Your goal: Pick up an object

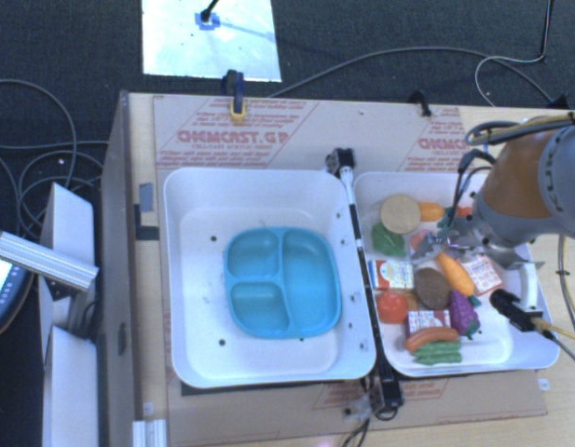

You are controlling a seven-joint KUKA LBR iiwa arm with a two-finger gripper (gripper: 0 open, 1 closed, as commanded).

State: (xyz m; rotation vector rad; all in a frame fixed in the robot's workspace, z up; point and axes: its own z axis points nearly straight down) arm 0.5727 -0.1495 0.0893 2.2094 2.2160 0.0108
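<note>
My gripper is down in the right bin, reaching in from the right among toy foods. Just below it lies an orange carrot, with a brown disc and a purple eggplant beside that. A tan round bun and a green leafy piece lie to the gripper's left. A red-and-white carton and a red tomato sit by the bin's left wall. Nothing is visibly held.
The left bin holds a blue divided plate. At the right bin's front lie a small box, a sausage and green beans. A pale packet lies under the wrist. A black divider runs between the bins.
</note>
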